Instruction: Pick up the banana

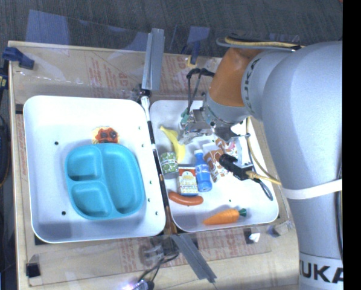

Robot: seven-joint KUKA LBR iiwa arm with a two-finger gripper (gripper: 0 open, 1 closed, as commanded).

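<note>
The banana point(173, 141) is yellow and lies in the right bin point(253, 213) near its left wall, slanting from upper left to lower right. My gripper point(191, 124) hangs over the bin's upper middle, just right of and above the banana's upper end. The grey wrist and orange band point(229, 80) cover most of it from above.
Below the banana in the right bin lie a green can point(168, 162), a small carton point(188, 182), a blue bottle point(203, 174), a red sausage point(185, 199) and a carrot point(224, 217). The left bin point(41, 119) holds a blue divided tray point(104, 181) and a small orange toy point(106, 135).
</note>
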